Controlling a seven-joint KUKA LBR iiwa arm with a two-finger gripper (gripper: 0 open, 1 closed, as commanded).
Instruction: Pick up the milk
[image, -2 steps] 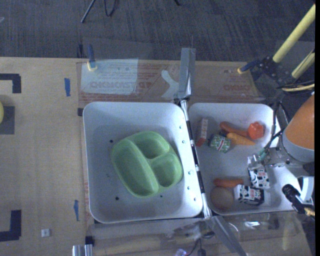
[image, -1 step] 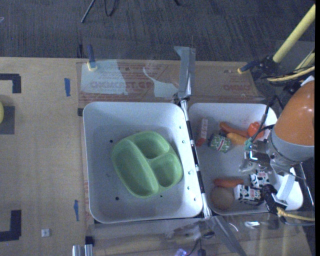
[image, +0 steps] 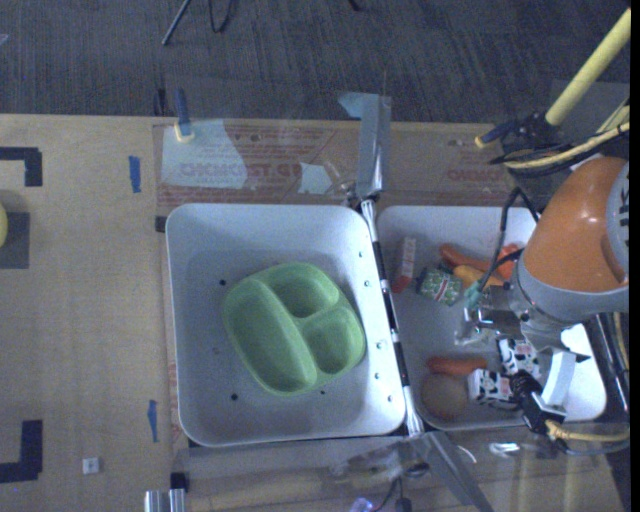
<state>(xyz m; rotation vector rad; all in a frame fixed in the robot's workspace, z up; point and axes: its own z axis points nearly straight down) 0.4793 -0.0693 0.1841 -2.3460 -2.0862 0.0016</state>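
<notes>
Counter (image: 80, 300) carries two white bins side by side.

Left bin (image: 190, 250): one green divided plate (image: 293, 327), set askew near the middle.

Right bin (image: 430, 225): arm (image: 575, 250) comes in from the right, its orange band over the bin's right half. Gripper (image: 478, 322) sits low near the bin's middle. Cannot tell how far open it is, or whether it has hold of anything.

Milk (image: 492, 385), a white carton with black patches, lies by the bin's near edge, just below the gripper and partly under the wrist. Left of it are a brownish round item (image: 445, 397) and an orange carrot-like piece (image: 455, 366). Farther back are a green can (image: 438, 286), a small red-and-white box (image: 407, 258) and a second orange piece (image: 465, 258).
</notes>
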